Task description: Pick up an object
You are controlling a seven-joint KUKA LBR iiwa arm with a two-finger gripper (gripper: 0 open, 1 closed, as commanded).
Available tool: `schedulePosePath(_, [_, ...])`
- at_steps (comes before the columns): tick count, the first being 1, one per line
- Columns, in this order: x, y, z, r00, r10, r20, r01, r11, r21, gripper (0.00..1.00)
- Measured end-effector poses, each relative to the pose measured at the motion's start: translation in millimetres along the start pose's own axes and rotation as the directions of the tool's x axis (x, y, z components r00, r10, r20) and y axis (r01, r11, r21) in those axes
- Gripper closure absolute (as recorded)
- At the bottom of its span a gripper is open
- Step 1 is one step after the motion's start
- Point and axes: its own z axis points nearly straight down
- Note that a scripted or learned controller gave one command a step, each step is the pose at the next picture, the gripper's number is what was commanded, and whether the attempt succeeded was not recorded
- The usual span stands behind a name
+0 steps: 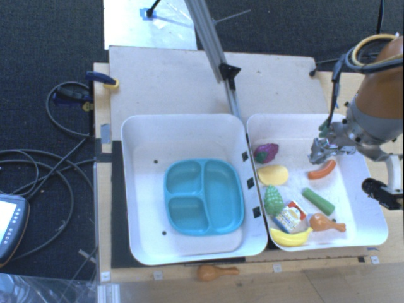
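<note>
Camera view: right bin (379,229) with gripper (323,149) poised above its upper part, finger state indiscernible. Orange sausage (322,170) lies just beside it at 6 o'clock, long axis running 2-to-8 o'clock.

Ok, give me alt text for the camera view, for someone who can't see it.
The arm's tool hovers over the right bin, just above an orange toy sausage among scattered toy foods. The left bin holds a blue divided tray.
</note>
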Motion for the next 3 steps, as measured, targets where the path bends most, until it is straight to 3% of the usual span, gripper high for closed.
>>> schedulePosePath(3, [159.1,-37.5,13.9,1.0,-0.001,-0.001,0.001,1.0,0.0,1.0])
